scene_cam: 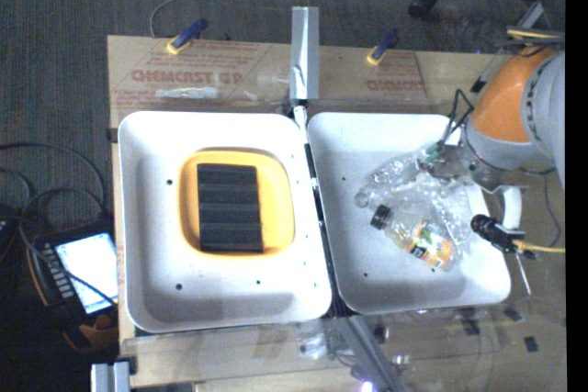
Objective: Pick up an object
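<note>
Camera view, looking down on the desk (138, 69) at a slant. Found a crushed clear bottle (415, 237) lying flat in the right bin (349, 275), towards its near right part, well apart from the bin walls. Pointed its black cap (378, 218) to the left and slightly far, with the orange label (432, 248) at the near right end. Ran its long axis accordingly, on a diagonal from far left to near right. Touched, or nearly touched, a heap of crumpled clear film (401, 174) just beyond it on the far side.

Judged light, thin-walled and already dented, so likely to give under pressure and to slide on the smooth bin floor. Looked slippery along the clear body. Best taken across the short axis, either just behind the cap where the neck should be stiffest, or over the labelled part.

Reached in from the right with the arm (514, 101); placed the hand (439, 158) low over the far right edge of the film, beside the bottle and not on it. Could not tell whether released or clenched.

Held a yellow tray (280, 197) with a black ridged block (230, 208) in the left bin (147, 280).
</note>
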You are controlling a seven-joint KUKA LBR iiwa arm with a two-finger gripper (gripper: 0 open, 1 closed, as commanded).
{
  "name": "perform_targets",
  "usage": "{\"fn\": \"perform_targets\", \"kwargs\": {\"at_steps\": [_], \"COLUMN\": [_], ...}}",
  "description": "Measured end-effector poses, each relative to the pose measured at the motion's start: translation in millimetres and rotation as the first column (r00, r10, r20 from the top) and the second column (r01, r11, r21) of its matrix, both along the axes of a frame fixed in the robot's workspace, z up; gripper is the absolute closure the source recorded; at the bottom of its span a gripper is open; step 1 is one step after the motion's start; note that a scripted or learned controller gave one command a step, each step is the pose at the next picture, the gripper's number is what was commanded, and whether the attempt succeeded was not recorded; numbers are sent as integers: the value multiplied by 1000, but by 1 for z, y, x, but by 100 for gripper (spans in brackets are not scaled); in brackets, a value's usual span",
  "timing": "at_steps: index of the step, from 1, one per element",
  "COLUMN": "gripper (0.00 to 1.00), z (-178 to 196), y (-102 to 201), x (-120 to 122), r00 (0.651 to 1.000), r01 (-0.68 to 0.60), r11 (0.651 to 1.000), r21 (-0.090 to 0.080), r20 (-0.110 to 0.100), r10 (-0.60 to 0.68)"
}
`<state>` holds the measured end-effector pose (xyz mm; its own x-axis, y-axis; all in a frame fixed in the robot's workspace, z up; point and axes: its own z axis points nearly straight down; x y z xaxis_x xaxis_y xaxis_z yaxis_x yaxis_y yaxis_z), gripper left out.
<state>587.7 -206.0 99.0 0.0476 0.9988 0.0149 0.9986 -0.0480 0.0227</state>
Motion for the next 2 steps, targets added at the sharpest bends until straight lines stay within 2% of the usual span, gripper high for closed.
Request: {"fn": "perform_targets", "kwargs": {"at_steps": [1, 2], "gripper": [0, 100], "z": [1, 10], "y": [3, 4], "x": [-45, -44], "r00": [979, 979], "r01": [-202, -203], "r11": [979, 979], "r21": [-30, -30], "r20": [9, 11], "r10": [203, 203]}}
